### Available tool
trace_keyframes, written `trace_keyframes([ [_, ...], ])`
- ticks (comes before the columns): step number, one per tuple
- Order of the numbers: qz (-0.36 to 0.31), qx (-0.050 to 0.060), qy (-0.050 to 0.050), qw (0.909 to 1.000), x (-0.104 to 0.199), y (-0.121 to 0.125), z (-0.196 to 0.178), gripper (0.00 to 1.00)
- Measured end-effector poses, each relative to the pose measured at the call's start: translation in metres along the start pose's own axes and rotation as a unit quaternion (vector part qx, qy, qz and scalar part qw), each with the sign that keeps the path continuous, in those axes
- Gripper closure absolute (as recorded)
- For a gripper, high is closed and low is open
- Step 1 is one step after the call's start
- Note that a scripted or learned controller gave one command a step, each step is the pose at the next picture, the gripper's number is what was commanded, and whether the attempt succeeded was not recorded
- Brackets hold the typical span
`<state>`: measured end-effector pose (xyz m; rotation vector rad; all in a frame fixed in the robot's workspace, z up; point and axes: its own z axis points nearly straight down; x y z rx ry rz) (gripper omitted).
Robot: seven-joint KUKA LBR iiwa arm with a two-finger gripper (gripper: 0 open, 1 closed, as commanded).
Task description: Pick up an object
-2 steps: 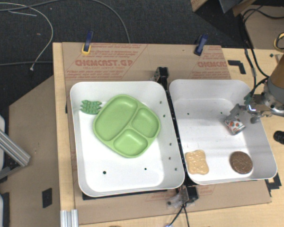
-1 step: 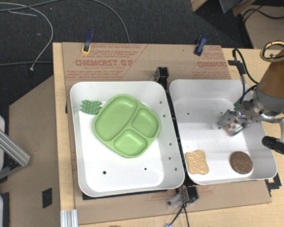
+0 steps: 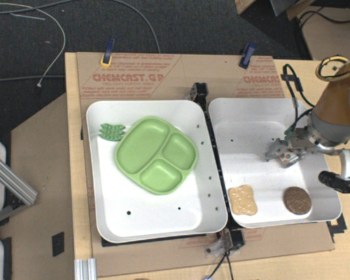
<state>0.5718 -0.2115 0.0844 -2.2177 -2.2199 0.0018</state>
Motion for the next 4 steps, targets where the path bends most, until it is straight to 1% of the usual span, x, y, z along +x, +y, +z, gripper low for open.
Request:
trace_keyframes([
  [1, 0.000, -0.002, 0.000, 1.0000, 0.000, 0.001, -0.012, 1.00],
  [2, 0.000, -0.005, -0.002, 1.0000, -0.003, 0.013, -0.068, 1.00],
  [4, 0.000, -0.004, -0.002, 1.0000, 0.009, 0.009, -0.159, 1.00],
])
